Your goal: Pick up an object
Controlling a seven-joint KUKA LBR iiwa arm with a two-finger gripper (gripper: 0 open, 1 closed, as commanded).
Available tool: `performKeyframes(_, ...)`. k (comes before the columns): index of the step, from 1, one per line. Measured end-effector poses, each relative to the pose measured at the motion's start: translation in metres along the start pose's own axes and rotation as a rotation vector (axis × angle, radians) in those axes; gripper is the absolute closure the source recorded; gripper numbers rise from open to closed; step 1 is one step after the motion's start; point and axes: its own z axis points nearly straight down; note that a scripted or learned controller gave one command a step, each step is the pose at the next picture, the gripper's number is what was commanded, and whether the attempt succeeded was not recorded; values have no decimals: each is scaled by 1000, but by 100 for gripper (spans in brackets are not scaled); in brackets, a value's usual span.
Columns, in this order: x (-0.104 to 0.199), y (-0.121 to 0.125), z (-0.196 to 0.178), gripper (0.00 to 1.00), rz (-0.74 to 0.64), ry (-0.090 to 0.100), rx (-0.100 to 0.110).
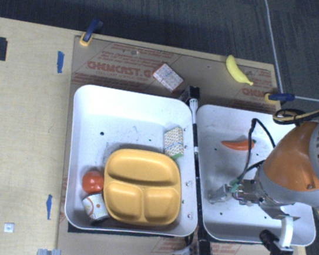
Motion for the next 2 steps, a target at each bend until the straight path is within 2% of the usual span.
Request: performKeyframes(2, 0, 0, 0, 0, 1, -1, 0)
